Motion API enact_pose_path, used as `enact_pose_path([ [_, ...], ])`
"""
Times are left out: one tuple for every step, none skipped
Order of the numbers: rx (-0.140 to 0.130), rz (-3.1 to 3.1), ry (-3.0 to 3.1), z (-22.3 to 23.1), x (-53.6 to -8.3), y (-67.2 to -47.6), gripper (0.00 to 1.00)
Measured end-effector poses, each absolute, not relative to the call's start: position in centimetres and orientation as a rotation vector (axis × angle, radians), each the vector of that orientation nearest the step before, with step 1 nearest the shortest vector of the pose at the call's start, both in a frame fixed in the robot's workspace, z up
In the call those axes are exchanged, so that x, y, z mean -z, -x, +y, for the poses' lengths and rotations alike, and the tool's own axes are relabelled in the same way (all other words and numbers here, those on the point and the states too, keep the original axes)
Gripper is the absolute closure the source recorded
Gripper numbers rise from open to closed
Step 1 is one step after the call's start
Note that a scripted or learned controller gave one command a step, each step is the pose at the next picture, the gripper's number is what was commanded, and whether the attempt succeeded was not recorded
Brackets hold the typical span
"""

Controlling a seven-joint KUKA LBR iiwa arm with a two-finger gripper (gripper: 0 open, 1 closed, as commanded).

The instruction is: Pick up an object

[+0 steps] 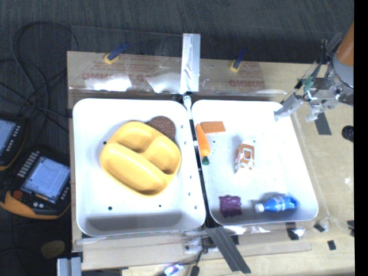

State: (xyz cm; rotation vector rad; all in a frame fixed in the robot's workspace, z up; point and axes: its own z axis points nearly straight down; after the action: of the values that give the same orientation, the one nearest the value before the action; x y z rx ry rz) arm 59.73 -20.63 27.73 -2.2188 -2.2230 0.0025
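- Desk [336, 211]: pale wood, spread across the middle of the frame, dark floor around it.
- Left bin [92, 211]: white, shallow, at centre left, touching the right bin along a shared middle edge.
- Right bin [270, 171]: white, at centre right, same height in the frame.
- Yellow bread-shaped toy [140, 157]: lumpy, in the middle of the left bin, much the biggest item.
- Arm [347, 50]: at the upper right edge, orange band just visible, above the desk past the right bin's upper right corner.
- Gripper [313, 99]: below the band, over that bin corner; fingers too small and blurred to call apart or together; nothing seen between them.
- Handheld controller [37, 180]: orange and black with a lit screen, on the floor at the left edge.
- Brown round piece [163, 124]: touching the yellow toy's upper right.
- Blue bottle [277, 204]: lying flat, lower right of the right bin.
- Purple lump [230, 205]: just left of the bottle.
- Orange block [213, 127]: upper left of the right bin.
- Carrot [203, 145]: orange, green-tipped, along that bin's left wall below the block.
- Small white and orange box [244, 157]: middle of the right bin.
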Motion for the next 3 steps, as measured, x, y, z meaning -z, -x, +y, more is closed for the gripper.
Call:
enact_pose_path([
  [-0.005, -2.324, 2.115, -19.5, -23.8, -61.4, 0.0],
  [0.001, -2.257, 2.184, -17.0, -9.5, -60.8, 0.0],
  [-0.003, -2.44, 1.981, -22.1, -17.9, -57.9, 0.0],
])
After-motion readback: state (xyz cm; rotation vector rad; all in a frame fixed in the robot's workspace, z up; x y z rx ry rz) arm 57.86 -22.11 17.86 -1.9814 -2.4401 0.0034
